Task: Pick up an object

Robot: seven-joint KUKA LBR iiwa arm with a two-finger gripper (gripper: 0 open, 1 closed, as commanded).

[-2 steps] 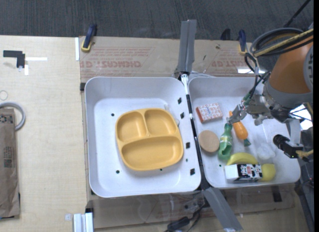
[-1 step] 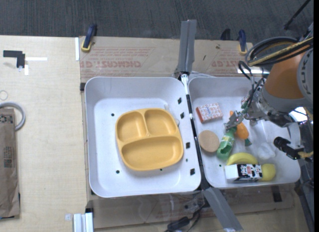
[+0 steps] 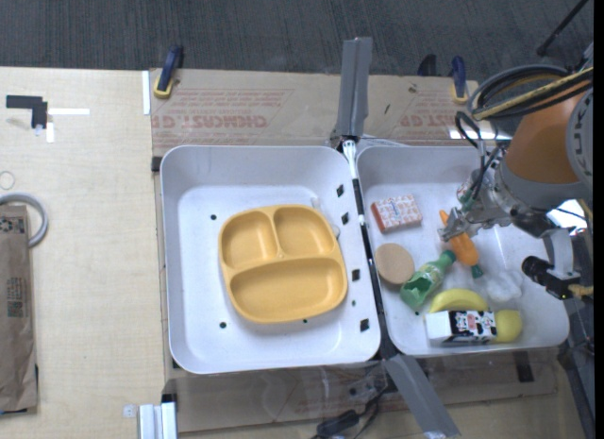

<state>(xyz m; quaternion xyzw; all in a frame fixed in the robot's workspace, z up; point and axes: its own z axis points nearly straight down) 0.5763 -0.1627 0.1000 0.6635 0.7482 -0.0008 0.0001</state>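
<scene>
The grey arm with its orange band enters at three o'clock and bends down over the right bin, its gripper pointing toward the bin's centre. Whether the pincer is clenched or released cannot be told, as the tip is small and merges with the orange carrot-shaped toy just below it. That carrot, smooth and tapered, lies at the bin's centre, touching the gripper's tip or nearly so.

At ten o'clock from the carrot sits a small rectangular packet, pinkish-red with a printed pattern too small to read. At eight o'clock are a flat tan oval disc and a glossy green bottle lying tilted. At six o'clock a yellow banana curves above a white carton with black markings, its writing illegible, and a yellow lemon-like piece is just beside it.

The left bin, shallow white plastic, holds a matte yellow three-compartment plate. Cardboard behind the bins bears red upside-down lettering, not clearly readable.
</scene>
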